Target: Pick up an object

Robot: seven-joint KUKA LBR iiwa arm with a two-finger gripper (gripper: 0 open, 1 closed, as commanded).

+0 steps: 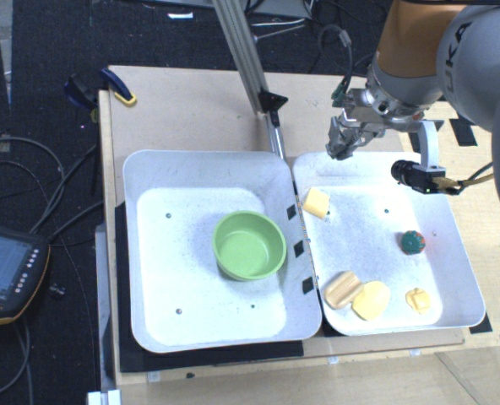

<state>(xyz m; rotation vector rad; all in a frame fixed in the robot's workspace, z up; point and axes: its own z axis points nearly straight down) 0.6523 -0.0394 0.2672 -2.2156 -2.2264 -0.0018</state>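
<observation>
White bins: two shallow trays sat side by side on a pale wooden bench [191, 108], the left bin [149, 310] and the right bin [453, 251] meeting along a dark seam with small black clips.
Arm: grey with an orange band [419, 32] above the wrist, it reached in from the right and hung over the far edge of the right bin.
Gripper: the gripper [341, 146] pointed down and to the left, above the far left corner of the right bin; nothing showed between its tips, and whether they were apart or together could not be told from this angle.
Green bowl: a light green bowl [250, 245] stood upright, mouth up, in the left bin, toward its right side.
Yellow block: a pale yellow block [317, 202] lay in the right bin close to its left wall, below the gripper in the view and apart from it.
Near-left pair: a tan loaf-like piece [342, 289] and a round yellow piece [371, 300] lay touching each other near the front left of the right bin.
Small yellow item: a small yellow piece [417, 299] lay near the front right of that bin, apart from the pair.
Teal item: a small dark green-blue lump [413, 242] rested toward the right side of the right bin, with a faint reddish mark just beside it.
Pendant: a handheld control screen [5, 272] lay on the dark floor to the left of the bench, cabled.
</observation>
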